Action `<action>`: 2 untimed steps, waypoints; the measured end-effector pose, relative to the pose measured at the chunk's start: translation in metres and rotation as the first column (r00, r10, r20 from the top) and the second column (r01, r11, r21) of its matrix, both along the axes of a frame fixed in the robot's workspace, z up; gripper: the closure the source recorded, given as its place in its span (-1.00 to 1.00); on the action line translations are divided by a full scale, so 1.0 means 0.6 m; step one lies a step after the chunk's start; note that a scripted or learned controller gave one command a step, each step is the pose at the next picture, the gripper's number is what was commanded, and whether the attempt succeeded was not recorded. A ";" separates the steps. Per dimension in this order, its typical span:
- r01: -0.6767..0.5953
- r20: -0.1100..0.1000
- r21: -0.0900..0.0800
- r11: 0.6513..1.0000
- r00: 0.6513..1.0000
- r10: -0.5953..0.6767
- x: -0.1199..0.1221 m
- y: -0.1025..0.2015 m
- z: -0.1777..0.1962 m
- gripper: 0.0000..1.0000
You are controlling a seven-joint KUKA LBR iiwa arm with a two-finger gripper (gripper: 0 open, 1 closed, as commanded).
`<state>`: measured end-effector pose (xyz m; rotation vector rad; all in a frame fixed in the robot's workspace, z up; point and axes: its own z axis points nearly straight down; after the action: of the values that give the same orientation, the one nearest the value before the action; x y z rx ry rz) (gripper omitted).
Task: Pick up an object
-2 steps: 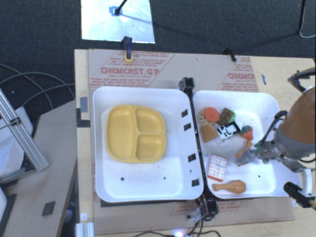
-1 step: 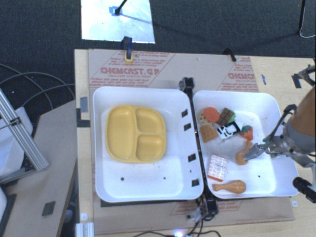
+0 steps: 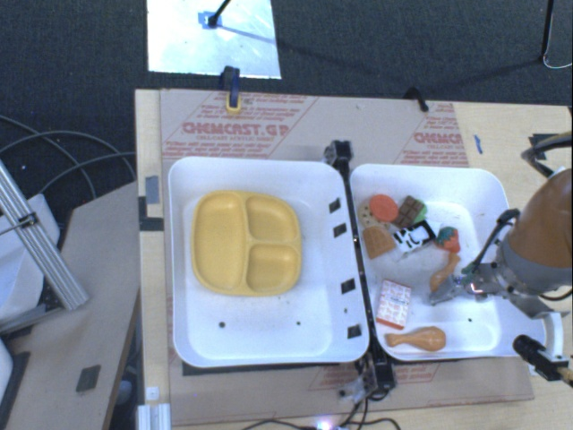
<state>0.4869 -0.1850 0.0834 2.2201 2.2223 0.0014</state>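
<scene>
**Orange-brown piece at the gripper, nothing lifted yet**

You see the gripper (image 3: 450, 289) low in the right bin (image 3: 483, 186), right beside an orange-brown curved piece (image 3: 443, 274) lying on the bin floor. You cannot tell whether it is open or closed, so treat the grasp as unproven. The lift remains. A drumstick-shaped toy (image 3: 416, 338) and a small card (image 3: 394, 303) lie nearer, untouched.

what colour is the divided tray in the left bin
Pale yellow. The three-compartment tray lies in the left bin, plain in the overhead camera view.
</scene>
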 end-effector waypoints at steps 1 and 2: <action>0.000 0.001 -0.002 1.000 1.000 0.000 0.000 -0.036 0.079 -1.00; -0.001 0.005 -0.002 1.000 1.000 0.001 0.002 -0.037 0.097 1.00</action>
<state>0.4881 -0.2071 0.1413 2.2157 2.2195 0.0043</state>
